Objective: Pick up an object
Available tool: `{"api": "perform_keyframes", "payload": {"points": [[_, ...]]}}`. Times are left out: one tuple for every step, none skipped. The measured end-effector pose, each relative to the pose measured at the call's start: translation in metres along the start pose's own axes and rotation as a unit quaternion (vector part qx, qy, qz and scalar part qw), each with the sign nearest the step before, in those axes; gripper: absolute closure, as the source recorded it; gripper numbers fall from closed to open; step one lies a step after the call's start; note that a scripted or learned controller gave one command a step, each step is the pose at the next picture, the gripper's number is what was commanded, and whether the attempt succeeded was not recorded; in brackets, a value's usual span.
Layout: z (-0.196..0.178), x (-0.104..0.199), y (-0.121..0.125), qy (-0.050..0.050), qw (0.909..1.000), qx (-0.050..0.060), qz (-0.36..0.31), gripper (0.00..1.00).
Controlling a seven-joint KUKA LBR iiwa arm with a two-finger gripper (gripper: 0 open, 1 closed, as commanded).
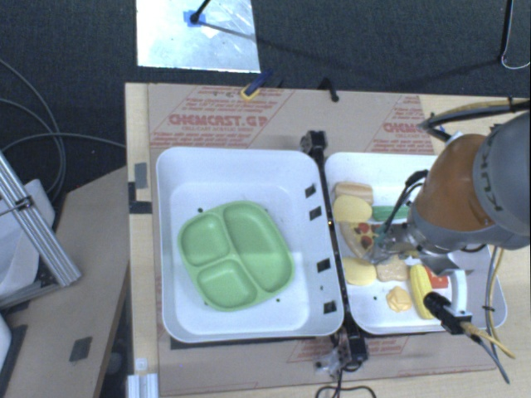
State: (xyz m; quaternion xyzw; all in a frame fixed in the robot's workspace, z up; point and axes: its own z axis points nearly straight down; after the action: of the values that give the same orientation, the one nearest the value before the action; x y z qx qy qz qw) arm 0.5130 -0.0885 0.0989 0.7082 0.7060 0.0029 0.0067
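Objects: a cluster of small food-like pieces lies in the right bin (365,162), toward its left half, under and beside the gripper.
Bun: a tan bun-shaped piece (353,191) sits at the top of the cluster, near the divider between the bins.
Yellow round: a pale yellow piece (351,210) lies just below the bun, touching it.
Patterned piece: a light item with red marks (362,235) lies below the yellow round, just left of the gripper.
Lower yellow: another pale yellow piece (359,272) rests nearer the front, left of the gripper.
Green strip: a green object (387,213) shows between the cluster and the arm, partly hidden.
Banana: a yellow banana shape (420,288) lies at the front right, with a small yellow lump (398,299) just to its left.
Gripper: the gripper (388,245) is down among the pieces in the right bin; its fingers are lost in clutter, so I cannot tell whether they are apart, together, or clamped on anything.
Arm: the arm (465,189) comes in from the right, its orange band over the right bin.
Left bin: the left bin (191,172) holds a green tray (236,254) with three compartments, lying flat and turned at a slant.
Bench: both bins sit on printed cardboard (217,114).
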Motion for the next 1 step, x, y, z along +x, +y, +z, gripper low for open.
{"api": "perform_keyframes", "payload": {"points": [[-0.0909,-0.0671,-0.0251,0.000,1.0000,0.003,0.001,1.00]]}}
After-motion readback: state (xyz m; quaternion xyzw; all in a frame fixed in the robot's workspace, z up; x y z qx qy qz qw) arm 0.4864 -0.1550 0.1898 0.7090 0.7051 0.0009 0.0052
